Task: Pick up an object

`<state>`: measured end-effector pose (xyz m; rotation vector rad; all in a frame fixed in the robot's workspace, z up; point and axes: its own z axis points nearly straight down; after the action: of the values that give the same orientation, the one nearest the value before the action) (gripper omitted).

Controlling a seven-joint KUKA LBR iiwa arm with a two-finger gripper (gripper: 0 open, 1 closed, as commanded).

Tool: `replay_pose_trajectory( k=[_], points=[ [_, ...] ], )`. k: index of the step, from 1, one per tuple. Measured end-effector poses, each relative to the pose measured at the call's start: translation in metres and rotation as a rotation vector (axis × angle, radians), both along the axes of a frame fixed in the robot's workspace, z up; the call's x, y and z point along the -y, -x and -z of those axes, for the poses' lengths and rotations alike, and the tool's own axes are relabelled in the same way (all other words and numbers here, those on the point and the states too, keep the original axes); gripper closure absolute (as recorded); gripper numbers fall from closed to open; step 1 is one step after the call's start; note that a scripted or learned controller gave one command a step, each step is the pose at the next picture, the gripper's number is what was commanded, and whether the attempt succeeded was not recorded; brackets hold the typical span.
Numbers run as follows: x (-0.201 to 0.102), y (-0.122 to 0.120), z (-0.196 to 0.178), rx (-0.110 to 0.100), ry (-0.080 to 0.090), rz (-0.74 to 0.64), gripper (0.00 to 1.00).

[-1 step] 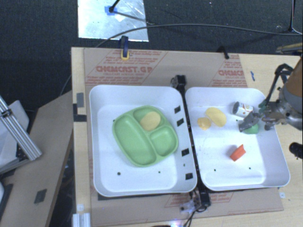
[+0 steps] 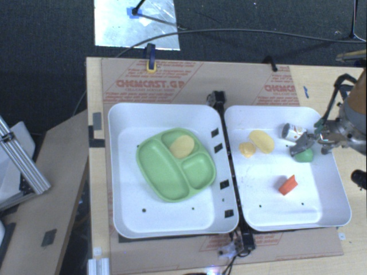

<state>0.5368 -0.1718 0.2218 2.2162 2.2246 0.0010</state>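
**Gripper low over right bin, green piece right under it**

Left bin [image 2: 123, 153] held a light-green plastic tray with three compartments [image 2: 172, 173]. A pale yellow rounded piece [image 2: 183, 146] sat in its upper compartment. Other two compartments had nothing in them.

Right bin [image 2: 269, 213]: a larger pale yellow oval piece [image 2: 262, 140] and a smaller yellow lump [image 2: 247, 149], touching or nearly so, upper-left area. An orange-red wedge-shaped block [image 2: 288, 184] lay lower, well apart from the rest. A small silver-and-white item [image 2: 292, 131] sat near the top right, too small to identify.

The small green rounded object [image 2: 304, 154] lay near the bin's right wall. The arm's grey two-finger gripper [image 2: 303, 145] was in from the right, tips just above or touching the green object's upper-left edge. Couldn't tell from where I stood whether the tips were spread or closed, nor whether they straddled it.

My read: green object was the likely target. It lay just below and a touch right of the tips, roundish, no clear long axis. Any grasp would turn on centring over it. Wall close by on the right, so little room that side.
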Motion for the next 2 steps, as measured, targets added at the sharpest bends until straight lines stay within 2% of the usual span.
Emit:
replay_pose_trajectory(
  k=[1,2],
  points=[
    [0.001,-0.006,0.061,-0.005,-0.002,0.002,0.0],
    [0.003,0.002,0.106,-0.005,-0.002,0.003,0.0]
  ],
)
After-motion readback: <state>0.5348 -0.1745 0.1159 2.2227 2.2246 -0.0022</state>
